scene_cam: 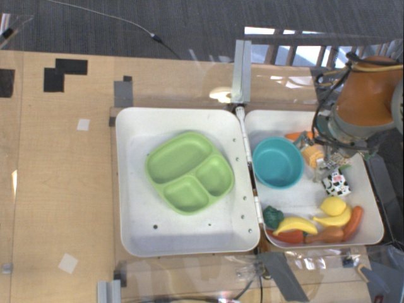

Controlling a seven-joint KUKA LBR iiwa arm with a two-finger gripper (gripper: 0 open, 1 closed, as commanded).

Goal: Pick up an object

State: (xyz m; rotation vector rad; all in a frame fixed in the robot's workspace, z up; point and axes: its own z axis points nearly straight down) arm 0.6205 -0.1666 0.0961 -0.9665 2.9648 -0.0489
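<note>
we see the tool (329, 163) just right of the blue bowl (278, 162), above the black-and-white toy (336, 184); can't tell its opening or grip.

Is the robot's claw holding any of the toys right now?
Can't tell. The gripper hangs low in the right bin, just above the small black-and-white toy, but nothing shows clearly between its fingers.

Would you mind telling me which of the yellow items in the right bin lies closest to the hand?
The lemon, just below the black-and-white cow toy under the hand. The banana lies farther off, along the bin's near edge.
</note>
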